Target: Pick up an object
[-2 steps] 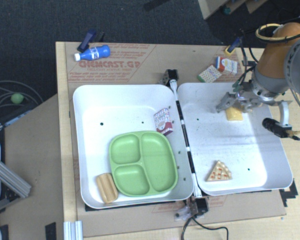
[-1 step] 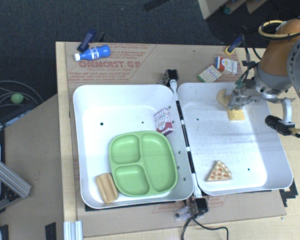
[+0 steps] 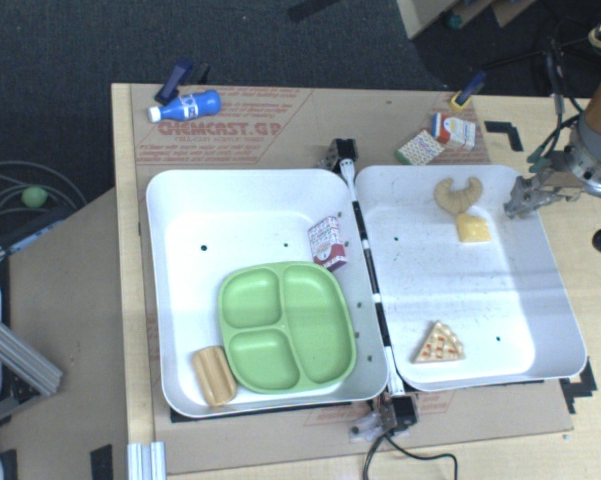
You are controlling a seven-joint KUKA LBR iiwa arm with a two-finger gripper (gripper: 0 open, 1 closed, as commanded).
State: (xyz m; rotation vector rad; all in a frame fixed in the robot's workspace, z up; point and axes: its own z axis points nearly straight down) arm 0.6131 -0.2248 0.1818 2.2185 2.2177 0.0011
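Near the back of the right bin (image 3: 540, 268): a tan curved bread roll (image 3: 458, 194), lying flat on the white floor. Just in front of it, almost touching: a small yellow block (image 3: 473, 229) (maybe cheese, hard to say). Right of the roll, at the bin's back right corner: the gripper (image 3: 525, 196), grey and low, close to the roll but apart from it. Nothing seen in its grasp. Open or shut: cannot tell (too small and blurry). Behind the gripper, at the right side: the grey arm (image 3: 592, 148).

Down at the front of the same bin, well apart from the roll: a triangle slice (image 3: 439, 345), orange with a criss-cross top, like pizza or waffle.

Next door, in the left bin (image 3: 180, 268): a green plate (image 3: 285, 326) with three parts, sitting toward the front. Beside the plate's front left corner: a tan bread stick (image 3: 213, 375), leaning along the bin's edge. Just behind the plate, near the wall between the bins: a small red and white carton (image 3: 326, 242).

Outside the bins, on the brown bench (image 3: 280, 118): a blue and white bottle (image 3: 185, 106) on its side at the back left. Behind the right bin: two little boxes, one with a checked pattern (image 3: 421, 149) and one red and white (image 3: 456, 130), close together.

Far left, off the bench: a green ball (image 3: 34, 197) among dark cables.
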